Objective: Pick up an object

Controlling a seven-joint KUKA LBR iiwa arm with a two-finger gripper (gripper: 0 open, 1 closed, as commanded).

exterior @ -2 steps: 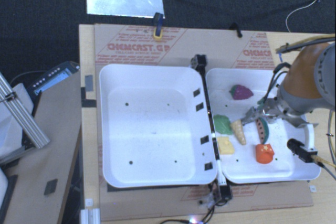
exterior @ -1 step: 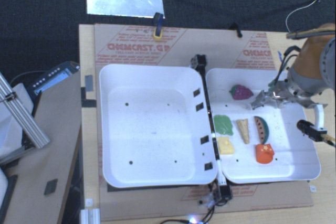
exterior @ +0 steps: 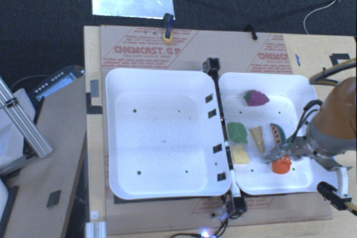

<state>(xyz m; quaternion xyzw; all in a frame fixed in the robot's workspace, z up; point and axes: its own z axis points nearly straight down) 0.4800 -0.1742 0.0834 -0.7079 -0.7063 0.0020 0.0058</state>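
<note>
Claw (exterior: 277, 154) low in the right bin (exterior: 295, 89), near its front wall, at the end of the arm (exterior: 337, 120) reaching in from the right. Whether released or clenched: cannot tell. Orange piece (exterior: 281, 165) directly under the claw tip, touching or nearly touching it; not visibly between any grasping parts. Watermelon slice (exterior: 277, 132) just behind the claw. Cone (exterior: 257, 138) to the claw's left, green piece (exterior: 237, 132) farther left, yellow block (exterior: 240, 154) in front of the green piece, by the divider. Purple piece (exterior: 256, 98) well behind the claw, toward the bin's back. Left bin (exterior: 120, 86) far to the claw's left, both bins on the counter (exterior: 145, 47).
</note>
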